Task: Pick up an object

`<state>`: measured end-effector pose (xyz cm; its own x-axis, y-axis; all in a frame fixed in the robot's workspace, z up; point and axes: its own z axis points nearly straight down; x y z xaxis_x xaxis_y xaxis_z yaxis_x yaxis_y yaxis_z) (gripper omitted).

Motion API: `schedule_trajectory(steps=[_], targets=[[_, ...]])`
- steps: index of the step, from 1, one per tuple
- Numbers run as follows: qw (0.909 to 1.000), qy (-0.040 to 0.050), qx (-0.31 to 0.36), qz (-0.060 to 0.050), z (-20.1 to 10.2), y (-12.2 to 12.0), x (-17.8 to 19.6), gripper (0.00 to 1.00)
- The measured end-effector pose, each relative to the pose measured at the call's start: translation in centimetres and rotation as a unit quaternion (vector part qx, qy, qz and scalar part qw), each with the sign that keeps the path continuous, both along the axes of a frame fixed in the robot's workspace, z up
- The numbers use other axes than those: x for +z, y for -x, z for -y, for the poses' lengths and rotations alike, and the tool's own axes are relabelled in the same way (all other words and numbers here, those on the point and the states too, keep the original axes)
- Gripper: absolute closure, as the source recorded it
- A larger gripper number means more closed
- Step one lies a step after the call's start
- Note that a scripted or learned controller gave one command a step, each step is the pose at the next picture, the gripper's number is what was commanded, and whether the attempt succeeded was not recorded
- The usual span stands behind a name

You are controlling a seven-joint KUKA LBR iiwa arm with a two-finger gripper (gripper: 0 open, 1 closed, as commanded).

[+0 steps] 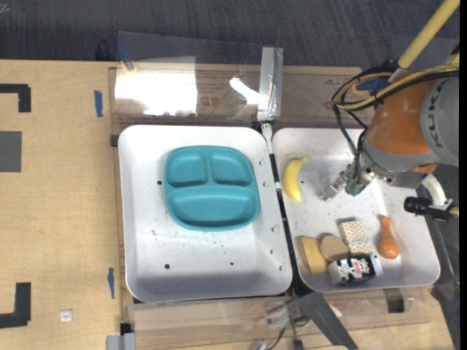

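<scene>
Hand (338, 187) hangs over right bin (419, 265), nothing seen in it; can't tell how far open. Nearest pick: toy banana (293, 178) by bin's left wall, w/ bare floor between. Prob light, stiff plastic, smooth & curved, so grip across its middle, not the tapering tips

A dark grey carpeted floor (219, 6) is seen across the far part of the scene. A light tan wooden bench top (58, 195) occupies the left side, marked with black tape corner brackets (20, 97) and short strips of blue tape (98, 103). A clear plastic sheet (190, 82), edged with silver tape (271, 82), is stood at the far side and is brightly glared by overhead light. A brown cardboard panel (314, 93) is seen behind it.
</scene>
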<state>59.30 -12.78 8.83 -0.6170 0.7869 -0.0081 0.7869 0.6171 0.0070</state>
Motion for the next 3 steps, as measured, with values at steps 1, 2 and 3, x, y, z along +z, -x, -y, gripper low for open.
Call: schedule_trajectory(steps=[1, 2, 3], targets=[[0.9795, -0.0024, -0.202, -0.001, 0.7, -0.8, -0.1, 1.00], [0.9795, -0.0022, -0.202, -0.002, 0.8, -0.7, -0.1, 0.00], [0.9651, -0.0029, -0.262, -0.002, -2.1, 5.0, -0.1, 0.00]])
